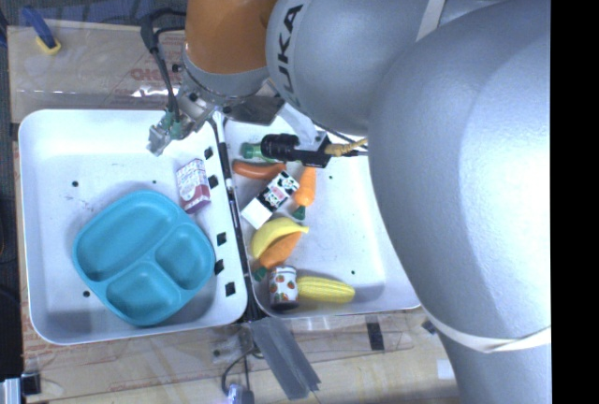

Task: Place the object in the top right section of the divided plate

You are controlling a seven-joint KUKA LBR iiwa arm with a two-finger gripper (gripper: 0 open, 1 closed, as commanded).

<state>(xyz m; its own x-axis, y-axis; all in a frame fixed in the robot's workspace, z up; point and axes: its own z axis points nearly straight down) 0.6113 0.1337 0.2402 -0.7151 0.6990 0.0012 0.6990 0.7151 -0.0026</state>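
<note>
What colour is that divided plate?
The divided plate is light blue, clearest in the camera view.

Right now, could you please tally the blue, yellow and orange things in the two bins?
Blue: 1, the plate.
Yellow: 2, the banana and the corn.
Orange: 3, the carrot, the stick and the chunk under the banana.
Total: 6.

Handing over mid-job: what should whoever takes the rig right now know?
Gripper: over the far side of the left bin, beyond the blue divided plate; whether it holds anything cannot be told.
Small red-and-white carton: on the bin floor beside the plate's far right corner, not in a section.
Banana and corn: in the right bin.
Done: no placement visible.
Left: put the object in the top right section.
</note>
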